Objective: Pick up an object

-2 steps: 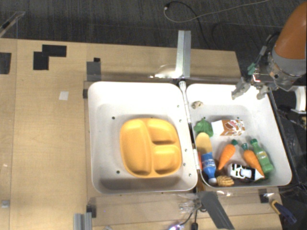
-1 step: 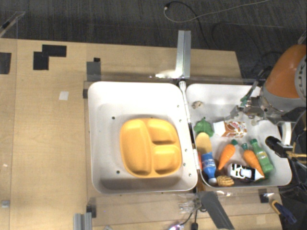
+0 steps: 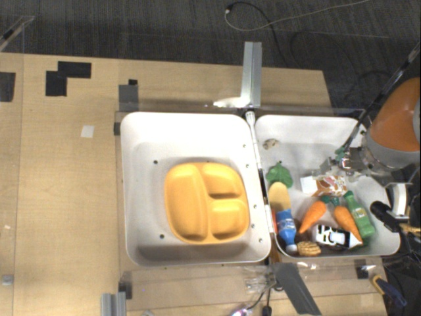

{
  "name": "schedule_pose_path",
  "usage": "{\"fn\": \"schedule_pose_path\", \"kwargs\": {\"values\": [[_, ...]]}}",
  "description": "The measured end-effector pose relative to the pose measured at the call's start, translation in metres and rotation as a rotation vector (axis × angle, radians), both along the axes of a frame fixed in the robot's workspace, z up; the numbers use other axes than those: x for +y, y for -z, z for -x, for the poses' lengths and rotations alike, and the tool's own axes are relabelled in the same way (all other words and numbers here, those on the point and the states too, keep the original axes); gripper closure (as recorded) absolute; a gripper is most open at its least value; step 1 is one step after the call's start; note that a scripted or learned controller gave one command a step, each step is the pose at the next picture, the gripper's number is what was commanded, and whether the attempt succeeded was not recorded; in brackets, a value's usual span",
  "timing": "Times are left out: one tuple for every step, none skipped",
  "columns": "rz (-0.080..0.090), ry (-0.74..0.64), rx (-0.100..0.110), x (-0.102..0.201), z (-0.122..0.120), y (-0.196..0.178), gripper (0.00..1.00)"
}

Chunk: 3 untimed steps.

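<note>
**The toys sit in a tight heap, so the grab could easily miss**

The biggest thing is the left bin [image 3: 135, 176], far to the left of the gripper [image 3: 343, 160]. It holds a yellow tray [image 3: 205, 201] with three sections. The tray lies well away from the gripper, so it is not likely to get in the way.

The right bin [image 3: 302, 133] is where the gripper hangs, near its right wall. The arm [image 3: 395, 124] comes in from the right, with its orange band above. Small parts crowd the gripper's tip, so it is not possible to tell how wide it is set or whether it holds anything.

The things to pick up lie just below and to the left of the gripper, packed close together. There is a green bottle [image 3: 360, 216] right under it, then two carrots [image 3: 325, 217] touching each other. Further left are a blue bottle [image 3: 286, 226] and a yellow toy [image 3: 279, 193], with a green leafy toy [image 3: 279, 175] above them. A black and white pack [image 3: 332, 236] and a small brown snack [image 3: 307, 247] lie lowest.

Because the toys touch, the gripper could push two at once and catch neither. The carrots are thin and pointed, so they might slip out sideways. The green bottle looks round and could roll away. The bin's right wall is close by, so the gripper might bump it on the way down.
</note>
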<state>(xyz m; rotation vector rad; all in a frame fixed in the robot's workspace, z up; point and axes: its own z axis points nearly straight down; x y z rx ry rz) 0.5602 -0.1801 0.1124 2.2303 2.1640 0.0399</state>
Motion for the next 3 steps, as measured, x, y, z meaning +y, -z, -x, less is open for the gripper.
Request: {"fn": "schedule_pose_path", "kwargs": {"values": [[0.010, -0.036, -0.029, -0.006, 0.029, 0.001, 0.00], [0.014, -0.039, -0.040, -0.007, 0.025, -0.014, 1.00], [-0.007, 0.023, 0.040, 0.018, -0.058, -0.132, 1.00]]}}
